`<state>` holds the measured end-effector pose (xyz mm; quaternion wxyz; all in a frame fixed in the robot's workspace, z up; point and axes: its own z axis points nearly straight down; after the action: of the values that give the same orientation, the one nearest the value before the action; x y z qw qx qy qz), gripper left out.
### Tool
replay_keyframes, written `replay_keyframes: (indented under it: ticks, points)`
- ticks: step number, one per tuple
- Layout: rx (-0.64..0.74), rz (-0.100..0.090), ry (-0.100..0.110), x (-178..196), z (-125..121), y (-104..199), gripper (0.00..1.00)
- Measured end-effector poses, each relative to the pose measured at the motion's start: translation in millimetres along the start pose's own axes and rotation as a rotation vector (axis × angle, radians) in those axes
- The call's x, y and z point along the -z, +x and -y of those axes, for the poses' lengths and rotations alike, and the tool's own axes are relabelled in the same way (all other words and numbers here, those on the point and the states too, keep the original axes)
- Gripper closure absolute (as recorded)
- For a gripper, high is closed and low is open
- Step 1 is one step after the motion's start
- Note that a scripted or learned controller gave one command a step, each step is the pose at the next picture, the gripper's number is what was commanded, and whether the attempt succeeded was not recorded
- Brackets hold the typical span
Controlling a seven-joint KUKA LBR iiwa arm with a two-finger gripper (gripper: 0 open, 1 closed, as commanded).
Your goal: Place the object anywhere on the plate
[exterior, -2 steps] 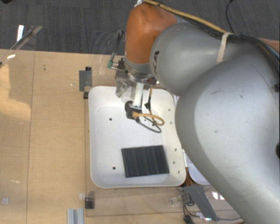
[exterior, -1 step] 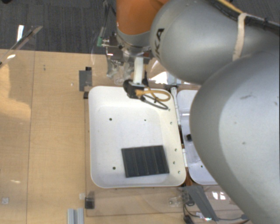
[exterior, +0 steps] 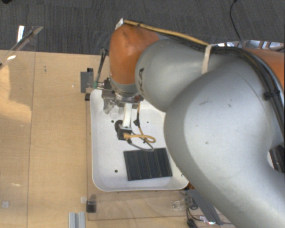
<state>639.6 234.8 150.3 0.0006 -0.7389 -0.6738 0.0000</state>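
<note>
We see the arm (exterior: 213, 133) reaching in from the right. Its grey bulk covers the right part of the white bin (exterior: 101, 151), and its orange band (exterior: 127, 49) stands over the bin's far edge. Below the band the gripper (exterior: 115, 106) hangs over the bin's far left corner, low above the floor; whether it touches the floor we cannot tell. Nor can we tell whether its jaws are spread or pressed together, since the wrist above hides much of them.

The pad (exterior: 147, 164) is a dark rectangle with ridges running from its far side to its near side. It lies flat on the bin's floor by the near edge. Its right end is just beside the arm, which overlaps the bin there. The pad lies apart from the gripper, with bare white floor between the two. A dark speck (exterior: 116, 171) sits on the floor just left of the pad, between it and the bin's left wall.

The bin rests on a pale wooden bench (exterior: 44, 133). A grey block (exterior: 85, 81) stands on the bench just outside the bin's far left corner. A small black piece (exterior: 91, 205) lies on the bench just beyond the near left corner, and a grey metal strip (exterior: 76, 219) lies near it, at the bench's near edge. Dark carpet (exterior: 58, 13) shows past the bench's far edge.
</note>
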Motion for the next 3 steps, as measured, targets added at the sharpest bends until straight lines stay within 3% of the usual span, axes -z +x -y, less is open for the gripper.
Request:
replay_keyframes:
  ticks: [1, 2, 3]
  points:
    - [0.137, -0.002, -0.007, 79, -29, 4, 1.00]
    - [0.142, -0.003, -0.011, 89, -30, 5, 1.00]
    - [0.510, -0.001, -0.009, 136, -18, -12, 1.00]
